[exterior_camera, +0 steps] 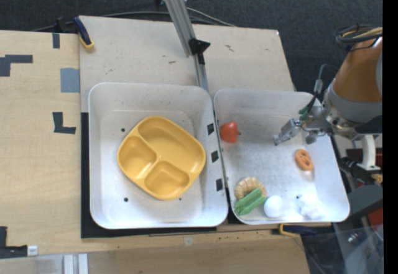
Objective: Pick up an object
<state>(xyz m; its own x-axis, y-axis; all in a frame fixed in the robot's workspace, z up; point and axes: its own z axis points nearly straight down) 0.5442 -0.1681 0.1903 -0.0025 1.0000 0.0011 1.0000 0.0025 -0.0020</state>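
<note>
The claw (285, 136) hangs over the right bin (261, 102), toward the right of the frame, reaching in from the grey arm (354, 89) with its orange band. Its fingers point left and sit over bare white floor; nothing lies between them, and I cannot tell whether they are apart or together.

Things to pick lie in that same bin. A red tomato (229, 132) sits near the bin's left wall, well apart from the claw. An orange pretzel (304, 159) lies just below and right of the claw. Along the bottom edge a tan roll (249, 186) touches a green pod (249, 202), with a white ball (273, 206) just beside them and a pale white lump (310, 207) farther right.

The left bin (102, 142) holds a yellow tray (161, 156) with 3 compartments, lying tilted. Both bins rest on the desk (37, 117).
</note>
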